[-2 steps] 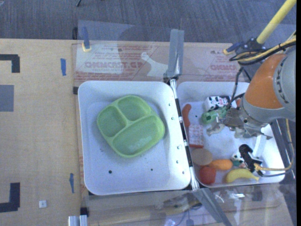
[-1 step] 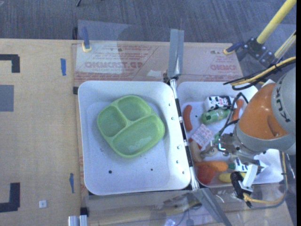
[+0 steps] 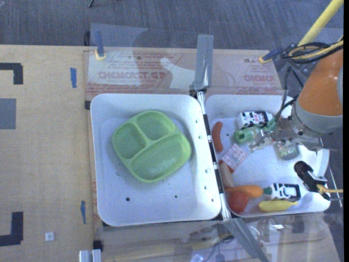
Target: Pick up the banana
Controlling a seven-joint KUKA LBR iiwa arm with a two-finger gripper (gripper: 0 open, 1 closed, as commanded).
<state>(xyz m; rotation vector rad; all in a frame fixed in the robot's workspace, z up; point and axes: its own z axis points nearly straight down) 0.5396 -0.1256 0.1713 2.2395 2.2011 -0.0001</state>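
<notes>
Banana [image 3: 278, 205] at 5 o'clock in the right bin [image 3: 260, 103]; gripper [image 3: 275, 138] at 2 o'clock above the clutter. Finger state cannot be told.

The plate [image 3: 152, 146] sits in the left bin [image 3: 103, 201]. The banana [image 3: 278, 205] lies in the right bin [image 3: 256, 103], near its front edge.

arm [image 3: 322, 94]: enters from right | end effector [image 3: 275, 138]: lowered, tilted left
</notes>
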